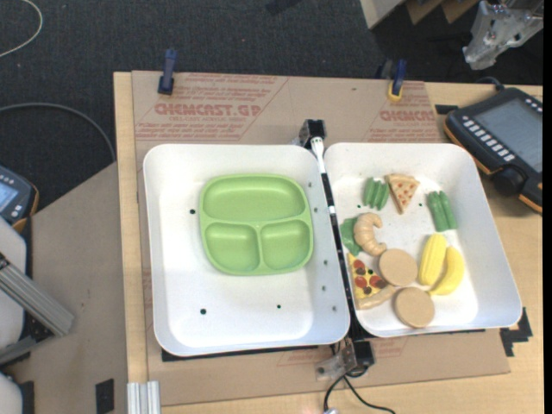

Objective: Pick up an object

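Starting with the black clip (355, 353) and cable hanging at the bench's front edge, lol. Just behind, spotting two tan discs (414, 307) by the right bin's (496, 293) front edge, plus bananas (442, 264), a croissant (371, 231) and a pizza slice (402, 190), all lying loose. So reckoning nothing's picked yet. Seeing the gripper (496, 33) hanging way off past the back right corner, not managing to tell if parted or closed. Also noticing a green divided plate (257, 222) sitting mid left bin (172, 257), cardboard (216, 102) underneath, dark carpet (172, 15) beyond.
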Controlling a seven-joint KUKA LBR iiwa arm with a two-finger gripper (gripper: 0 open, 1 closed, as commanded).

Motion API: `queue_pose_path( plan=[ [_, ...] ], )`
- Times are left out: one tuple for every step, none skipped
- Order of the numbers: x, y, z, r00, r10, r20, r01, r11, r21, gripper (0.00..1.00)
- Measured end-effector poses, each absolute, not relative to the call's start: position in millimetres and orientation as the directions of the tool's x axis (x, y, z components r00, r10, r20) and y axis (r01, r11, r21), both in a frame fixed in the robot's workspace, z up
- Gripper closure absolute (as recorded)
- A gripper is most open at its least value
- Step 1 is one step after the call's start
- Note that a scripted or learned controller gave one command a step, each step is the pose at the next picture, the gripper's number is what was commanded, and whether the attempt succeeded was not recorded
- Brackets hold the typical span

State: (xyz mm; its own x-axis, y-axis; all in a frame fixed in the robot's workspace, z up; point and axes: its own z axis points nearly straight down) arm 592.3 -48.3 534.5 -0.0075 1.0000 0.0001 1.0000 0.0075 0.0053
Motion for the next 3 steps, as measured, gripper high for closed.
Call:
queue_pose_path(
  plan=[
    [478.1,-23,536,-0.004,1.000,0.003,1.000,0.004,-0.002,1.00],
    [551.2,12,534,-0.004,1.000,0.000,1.000,0.004,0.005,1.00],
    [554.3,174,521,-0.017,1.000,0.004,1.000,0.017,0.001,1.00]
  ],
)
